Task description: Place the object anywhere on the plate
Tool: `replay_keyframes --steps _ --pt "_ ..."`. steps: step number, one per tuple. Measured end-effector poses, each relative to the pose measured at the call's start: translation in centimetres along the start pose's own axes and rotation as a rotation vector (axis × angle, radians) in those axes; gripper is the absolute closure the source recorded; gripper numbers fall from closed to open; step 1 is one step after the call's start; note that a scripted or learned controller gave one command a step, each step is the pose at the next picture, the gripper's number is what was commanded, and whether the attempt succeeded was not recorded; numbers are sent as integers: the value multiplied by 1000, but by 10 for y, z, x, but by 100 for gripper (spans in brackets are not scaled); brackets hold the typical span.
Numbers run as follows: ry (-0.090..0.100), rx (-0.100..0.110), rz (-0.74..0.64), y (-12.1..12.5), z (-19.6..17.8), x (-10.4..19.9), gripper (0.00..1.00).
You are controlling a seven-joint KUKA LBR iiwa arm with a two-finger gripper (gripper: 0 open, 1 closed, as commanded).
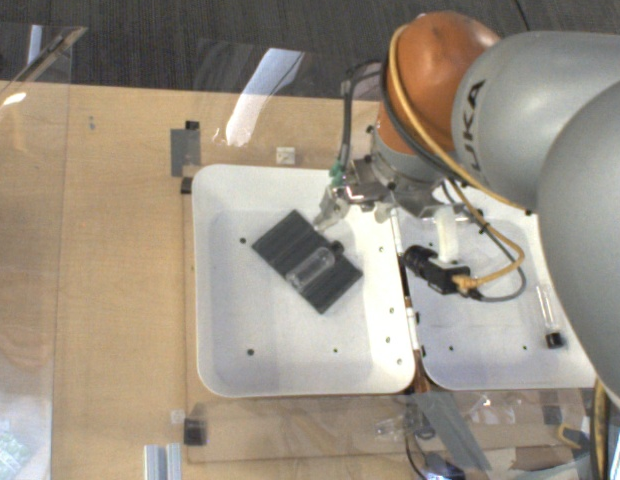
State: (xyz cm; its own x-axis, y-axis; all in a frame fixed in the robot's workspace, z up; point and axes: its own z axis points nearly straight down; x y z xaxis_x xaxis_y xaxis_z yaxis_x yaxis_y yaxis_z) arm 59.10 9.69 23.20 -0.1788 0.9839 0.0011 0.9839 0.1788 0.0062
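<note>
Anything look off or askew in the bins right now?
The dark ribbed plate lies turned at a slant in the left bin, not square with its walls. A small clear object rests on it near the middle. The gripper is at the plate's upper right edge. No spill or damage is visible.

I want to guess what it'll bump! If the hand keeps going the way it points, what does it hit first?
Probably the dark plate. The hand points down-left at its near edge, though depth is hard to judge.

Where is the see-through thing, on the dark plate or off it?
On it. The clear object lies on the ribbed dark plate in the left bin, with the gripper near the plate's upper edge.
</note>
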Motion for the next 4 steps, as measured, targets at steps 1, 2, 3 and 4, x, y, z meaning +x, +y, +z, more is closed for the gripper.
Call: replay_keyframes --steps 1,2,3,4 --pt "0 -5 -6 2 -11 1 100" --pt "0 -4 -6 2 -11 1 0" --pt "0 -9 -12 4 -22 2 100" --pt "0 -9 -12 4 -22 2 0"
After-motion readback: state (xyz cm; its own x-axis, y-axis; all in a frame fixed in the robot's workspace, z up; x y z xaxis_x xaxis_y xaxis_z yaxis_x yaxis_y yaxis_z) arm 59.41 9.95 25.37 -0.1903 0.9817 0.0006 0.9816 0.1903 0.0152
